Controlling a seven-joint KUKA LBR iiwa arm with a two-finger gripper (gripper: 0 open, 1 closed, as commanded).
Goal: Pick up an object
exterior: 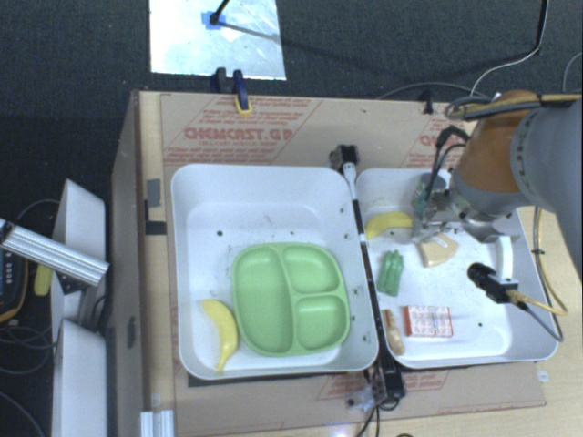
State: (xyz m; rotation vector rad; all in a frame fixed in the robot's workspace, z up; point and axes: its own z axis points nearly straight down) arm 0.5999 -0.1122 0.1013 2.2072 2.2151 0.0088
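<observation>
Camera view: red "CHEMCAST GP" lettering point(239, 135) on bench board point(273, 126).

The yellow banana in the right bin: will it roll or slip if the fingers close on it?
The banana looks smooth and glossy, so it may slip. Its curve probably makes it pivot rather than roll. It lies by the bin wall, which could block one finger.

A brown surface point(273, 130) printed with red lettering carries two white bins point(264, 189), a blue and yellow clamp point(239, 89) grips its far edge, a shiny metal sheet point(217, 24) lies on the dark carpet point(64, 62) beyond, and cables point(510, 66) trail at far right.
</observation>
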